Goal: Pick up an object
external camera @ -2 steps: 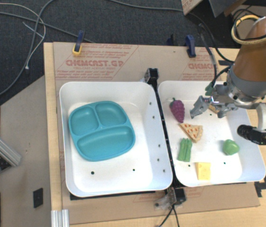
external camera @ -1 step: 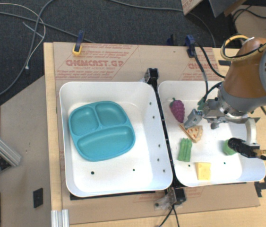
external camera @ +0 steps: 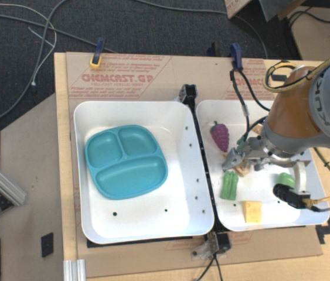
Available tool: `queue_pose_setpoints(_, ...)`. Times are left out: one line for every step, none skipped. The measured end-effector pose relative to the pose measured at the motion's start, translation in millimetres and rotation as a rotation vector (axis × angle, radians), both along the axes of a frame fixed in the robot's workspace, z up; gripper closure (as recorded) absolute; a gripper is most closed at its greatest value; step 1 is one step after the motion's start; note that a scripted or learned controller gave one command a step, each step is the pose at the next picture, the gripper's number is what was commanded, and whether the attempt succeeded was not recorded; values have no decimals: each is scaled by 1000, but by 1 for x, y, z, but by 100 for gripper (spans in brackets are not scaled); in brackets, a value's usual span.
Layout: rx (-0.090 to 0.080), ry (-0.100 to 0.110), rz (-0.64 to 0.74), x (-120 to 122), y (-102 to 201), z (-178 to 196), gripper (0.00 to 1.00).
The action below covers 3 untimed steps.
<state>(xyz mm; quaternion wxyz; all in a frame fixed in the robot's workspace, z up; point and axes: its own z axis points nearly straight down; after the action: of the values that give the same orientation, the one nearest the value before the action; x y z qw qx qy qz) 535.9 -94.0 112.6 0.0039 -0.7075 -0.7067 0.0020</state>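
Note:
The right bin holds several small objects. A purple grape bunch lies at its upper left, a green block at its left, and a yellow cheese wedge near the front wall. Another green piece lies further right, beside the arm's black cable fitting. My gripper hangs low over the bin's left part, just above the green block and below the grapes. A small tan object peeks out right under it. The grey and orange arm hides the middle of the bin.
The left bin holds a teal divided plate. A black divider clamp sits between the bins at the back. Blue clamps hold the cardboard base. Cables run along the arm's right side.

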Motion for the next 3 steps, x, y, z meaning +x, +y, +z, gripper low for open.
queue_pose_setpoints(-1,-8,-1,2,0,14,100)
queue_pose_setpoints(-4,-14,0,-1,-10,66,100)
queue_pose_setpoints(-4,-15,2,0,-10,115,100)
